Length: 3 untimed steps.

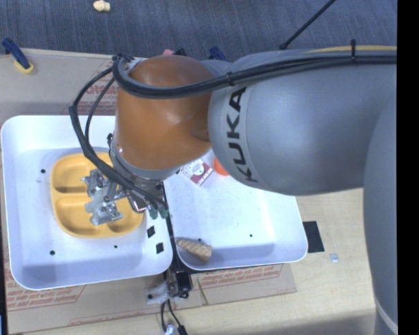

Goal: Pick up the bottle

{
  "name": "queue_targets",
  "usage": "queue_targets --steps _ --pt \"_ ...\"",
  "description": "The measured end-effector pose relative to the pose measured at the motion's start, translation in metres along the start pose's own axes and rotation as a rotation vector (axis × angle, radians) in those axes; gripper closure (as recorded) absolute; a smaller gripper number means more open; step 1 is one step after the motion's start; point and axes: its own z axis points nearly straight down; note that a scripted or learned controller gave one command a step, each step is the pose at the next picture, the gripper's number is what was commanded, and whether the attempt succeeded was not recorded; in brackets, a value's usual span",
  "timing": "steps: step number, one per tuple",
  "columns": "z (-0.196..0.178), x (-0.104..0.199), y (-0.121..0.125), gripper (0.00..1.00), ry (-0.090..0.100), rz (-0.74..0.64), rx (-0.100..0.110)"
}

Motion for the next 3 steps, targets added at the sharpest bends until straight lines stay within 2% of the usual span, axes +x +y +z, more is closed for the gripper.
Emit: queue_targets --steps 1,2,3 --pt "0.077 -0.006 0.022 1.00 0.003 0.069 0.000" --pt "0.009 -0.015 0.050 1.00 -0.002 -0.326 0.000" --pt "0.066 -0.011 0.044 1.00 0.002 -0.748 -0.001"
